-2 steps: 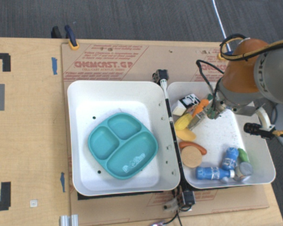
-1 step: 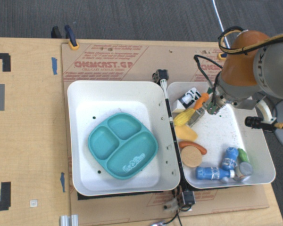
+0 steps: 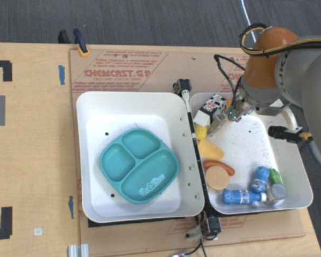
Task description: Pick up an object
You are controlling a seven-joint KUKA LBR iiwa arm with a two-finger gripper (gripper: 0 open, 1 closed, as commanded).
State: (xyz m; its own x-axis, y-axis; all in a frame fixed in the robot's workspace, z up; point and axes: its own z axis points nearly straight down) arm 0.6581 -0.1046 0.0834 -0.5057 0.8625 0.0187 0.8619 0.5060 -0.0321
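Objects crowd the right bin [image 3: 297, 167]: a yellow piece [image 3: 210, 151], blue bottle [image 3: 241, 197], black-and-white toy [image 3: 213, 105]. Gripper [image 3: 220, 123] hangs low near the toy, seemingly reaching; whether it's parted I cannot tell. Next: close on something.

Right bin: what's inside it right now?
Right bin holds a yellow piece, a tan disc under an orange strip, blue bottles and a black-and-white item. The hand covers whatever lies beneath it.
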